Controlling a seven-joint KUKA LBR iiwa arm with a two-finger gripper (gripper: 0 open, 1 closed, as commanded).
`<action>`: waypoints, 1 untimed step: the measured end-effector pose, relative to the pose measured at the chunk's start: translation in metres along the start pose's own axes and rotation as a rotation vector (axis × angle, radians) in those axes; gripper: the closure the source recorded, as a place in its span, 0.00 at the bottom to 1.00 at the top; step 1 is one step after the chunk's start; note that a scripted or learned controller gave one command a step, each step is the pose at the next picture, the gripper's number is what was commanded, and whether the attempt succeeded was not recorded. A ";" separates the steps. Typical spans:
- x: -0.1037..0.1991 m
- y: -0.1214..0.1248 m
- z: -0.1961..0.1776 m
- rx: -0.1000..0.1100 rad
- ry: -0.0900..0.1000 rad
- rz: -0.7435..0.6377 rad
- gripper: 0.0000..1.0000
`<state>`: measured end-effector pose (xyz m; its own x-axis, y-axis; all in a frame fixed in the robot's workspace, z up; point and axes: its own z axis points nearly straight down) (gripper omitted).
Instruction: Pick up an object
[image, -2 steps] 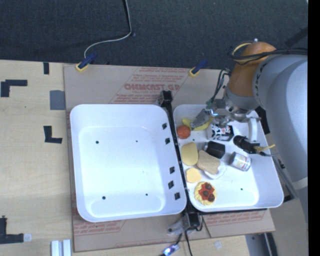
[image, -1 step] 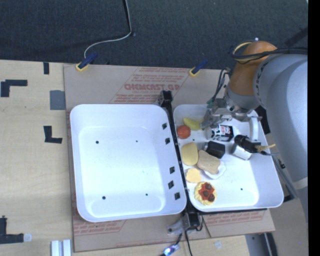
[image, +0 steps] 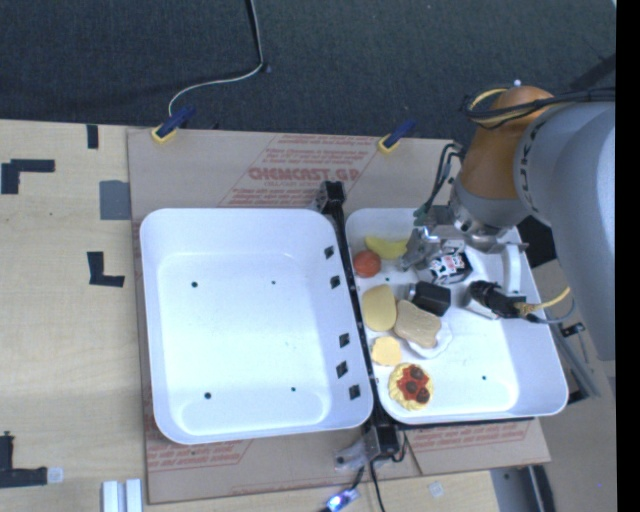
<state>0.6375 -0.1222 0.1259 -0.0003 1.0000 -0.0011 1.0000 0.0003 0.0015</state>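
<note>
The tabletop (image: 60, 330) carries a brown board on which two shallow white bins sit side by side. The left bin (image: 245, 325) takes up the middle of the board; the right bin (image: 500, 385) sits against it toward the right edge. The grey arm (image: 560, 170), with its orange band, reaches in from the right and hangs over the far part of the right bin. Its gripper (image: 438, 268) sits low there, above the food pieces; whether it is apart or together cannot be told. The objects cluster along the right bin's left wall: a tan bread slice (image: 417, 324), a pale yellow round piece (image: 378, 308), a yellow tart with red berries (image: 411, 386) near the front edge, a yellow banana-like piece (image: 386, 245), a smaller yellow disc (image: 386, 351), and a small red-orange ball (image: 367, 264).
</note>
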 end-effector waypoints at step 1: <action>-0.008 -0.001 0.005 0.003 0.000 0.000 1.00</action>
<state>0.6368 -0.1300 0.1206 -0.0002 1.0000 -0.0010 1.0000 0.0002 -0.0017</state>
